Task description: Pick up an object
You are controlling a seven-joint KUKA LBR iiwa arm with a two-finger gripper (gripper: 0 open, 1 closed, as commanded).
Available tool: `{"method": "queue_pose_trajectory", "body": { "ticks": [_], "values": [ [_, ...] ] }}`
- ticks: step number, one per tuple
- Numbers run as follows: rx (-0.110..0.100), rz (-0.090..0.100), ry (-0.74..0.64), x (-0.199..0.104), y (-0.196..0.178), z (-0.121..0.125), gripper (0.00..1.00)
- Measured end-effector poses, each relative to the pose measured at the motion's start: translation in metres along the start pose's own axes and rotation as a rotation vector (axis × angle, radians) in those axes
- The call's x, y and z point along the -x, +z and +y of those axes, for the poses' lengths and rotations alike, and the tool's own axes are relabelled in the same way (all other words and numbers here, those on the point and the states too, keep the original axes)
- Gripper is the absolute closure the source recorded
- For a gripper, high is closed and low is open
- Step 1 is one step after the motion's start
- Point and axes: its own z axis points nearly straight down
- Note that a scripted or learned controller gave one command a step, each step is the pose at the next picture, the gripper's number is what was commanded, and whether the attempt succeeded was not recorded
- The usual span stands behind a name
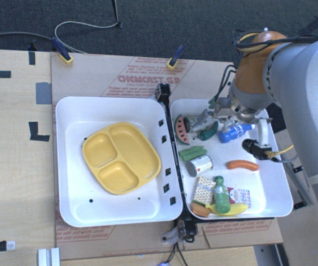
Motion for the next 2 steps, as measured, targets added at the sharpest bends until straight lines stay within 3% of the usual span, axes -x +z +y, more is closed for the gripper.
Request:
{"method": "queue_pose_trajectory", "body": {
  "ticks": [1,2],
  "values": [
    [0.0,0.001,-0.001,-0.001,-0.009,0.0,1.0],
    [0.003,0.002,0.004,-0.052,-0.127,0.012,1.0]
  ]
}}
